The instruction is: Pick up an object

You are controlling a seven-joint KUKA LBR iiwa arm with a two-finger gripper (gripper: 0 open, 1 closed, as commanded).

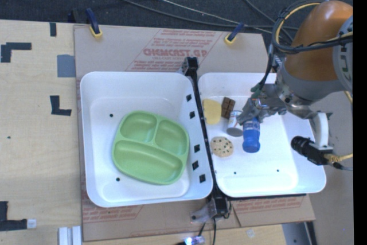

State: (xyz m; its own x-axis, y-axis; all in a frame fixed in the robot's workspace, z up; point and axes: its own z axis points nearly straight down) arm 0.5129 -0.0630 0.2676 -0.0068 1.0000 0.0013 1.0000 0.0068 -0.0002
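Note:
The right bin (287, 178) holds a blue cylinder (251, 140), a round cookie (222, 147), a yellow wedge (211, 111) and a small brown block (228, 106). A small grey piece (234, 131) lies just left of the blue cylinder. My gripper (250, 116) hangs over the middle of the right bin, directly above the top end of the blue cylinder and right of the brown block. From this slant I cannot tell whether it touches the cylinder.
The left bin (94, 94) holds a green divided plate (151, 147). A black divider strip (198, 117) runs between the bins. Cables trail over the dark floor behind the bench, and a black fitting (309, 150) sticks out over the right bin's right rim.

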